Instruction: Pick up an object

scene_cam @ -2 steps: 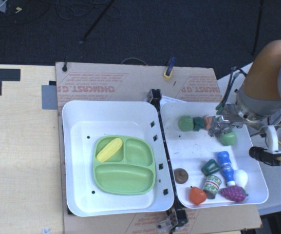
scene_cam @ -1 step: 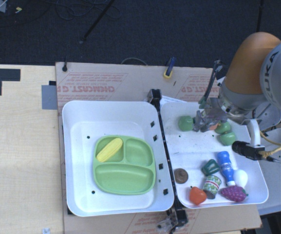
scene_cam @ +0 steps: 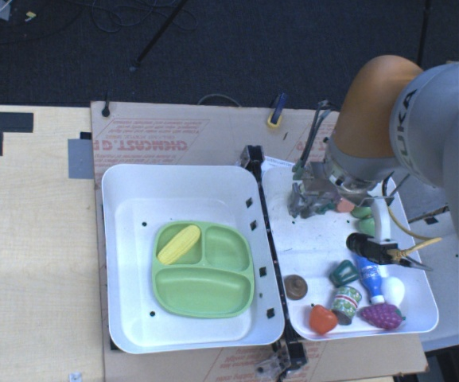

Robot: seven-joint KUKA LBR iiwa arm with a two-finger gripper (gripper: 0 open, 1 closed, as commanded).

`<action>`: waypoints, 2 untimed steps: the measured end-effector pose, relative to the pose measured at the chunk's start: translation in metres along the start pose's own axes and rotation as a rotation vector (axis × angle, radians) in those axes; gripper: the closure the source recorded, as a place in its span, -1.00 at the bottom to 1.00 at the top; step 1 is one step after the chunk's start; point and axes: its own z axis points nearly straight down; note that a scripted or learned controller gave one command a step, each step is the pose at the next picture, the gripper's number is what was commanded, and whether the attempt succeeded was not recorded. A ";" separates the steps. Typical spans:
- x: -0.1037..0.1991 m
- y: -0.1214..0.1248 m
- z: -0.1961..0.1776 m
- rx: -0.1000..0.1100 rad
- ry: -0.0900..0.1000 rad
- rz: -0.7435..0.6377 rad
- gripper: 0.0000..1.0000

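A: What lies closest to the lens?

B: The arm (scene_cam: 404, 118), its orange band and grey casing bulking over the right bin (scene_cam: 293, 249). Below it the gripper (scene_cam: 307, 201) is lowered to the bin's upper left part, near the divider.

A: Are the fingers open or closed?

B: I cannot tell; they are dark and blurred against the bin floor, and nothing shows between them.

A: Where are the objects to pick?

B: In the right bin's lower half: a red tomato (scene_cam: 322, 318), a small can (scene_cam: 345, 301), purple grapes (scene_cam: 382, 315), a blue bottle (scene_cam: 371, 278), a teal piece (scene_cam: 343, 272), a brown disc (scene_cam: 296, 286).

A: And the left bin (scene_cam: 122, 237)?

B: It holds a green divided plate (scene_cam: 205, 281), with a yellow corn cob (scene_cam: 178, 243) in its upper left compartment. Both bins rest on the surface (scene_cam: 22, 253).
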 end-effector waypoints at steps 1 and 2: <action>0.062 0.013 -0.004 -0.003 0.000 -0.002 1.00; 0.110 0.029 -0.013 -0.004 -0.001 -0.001 1.00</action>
